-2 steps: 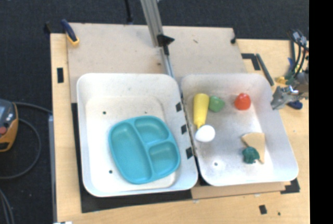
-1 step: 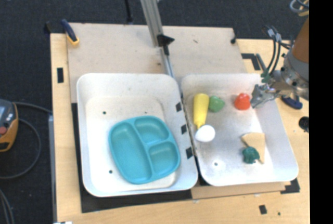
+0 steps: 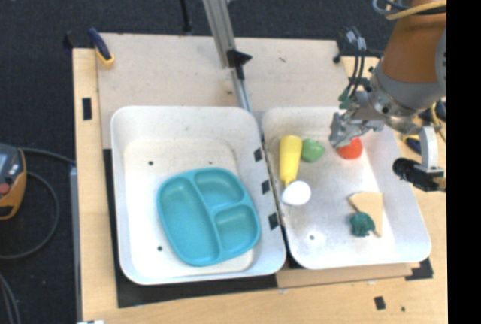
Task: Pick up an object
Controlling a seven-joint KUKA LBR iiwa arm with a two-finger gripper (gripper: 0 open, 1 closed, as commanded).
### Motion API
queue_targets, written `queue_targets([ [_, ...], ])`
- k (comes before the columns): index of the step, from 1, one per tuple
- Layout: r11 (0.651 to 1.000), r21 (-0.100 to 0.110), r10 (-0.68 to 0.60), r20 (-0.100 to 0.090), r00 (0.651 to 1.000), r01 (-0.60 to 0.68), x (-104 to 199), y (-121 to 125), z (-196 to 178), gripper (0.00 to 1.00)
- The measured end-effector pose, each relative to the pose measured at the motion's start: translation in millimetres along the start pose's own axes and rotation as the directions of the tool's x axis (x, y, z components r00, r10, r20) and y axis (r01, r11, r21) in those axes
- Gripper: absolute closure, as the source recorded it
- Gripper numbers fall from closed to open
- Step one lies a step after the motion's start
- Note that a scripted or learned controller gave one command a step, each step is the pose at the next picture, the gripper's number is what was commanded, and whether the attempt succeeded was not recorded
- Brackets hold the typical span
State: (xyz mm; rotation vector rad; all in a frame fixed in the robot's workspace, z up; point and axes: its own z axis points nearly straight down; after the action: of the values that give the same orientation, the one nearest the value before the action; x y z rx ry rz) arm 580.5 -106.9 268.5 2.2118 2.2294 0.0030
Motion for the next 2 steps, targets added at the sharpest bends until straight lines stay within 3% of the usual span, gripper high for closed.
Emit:
queue_targets([
  [2, 1.0, 0.0, 0.001, 0.001, 1.0, -0.001, 95.1, 43.7, 23.0, 1.0],
])
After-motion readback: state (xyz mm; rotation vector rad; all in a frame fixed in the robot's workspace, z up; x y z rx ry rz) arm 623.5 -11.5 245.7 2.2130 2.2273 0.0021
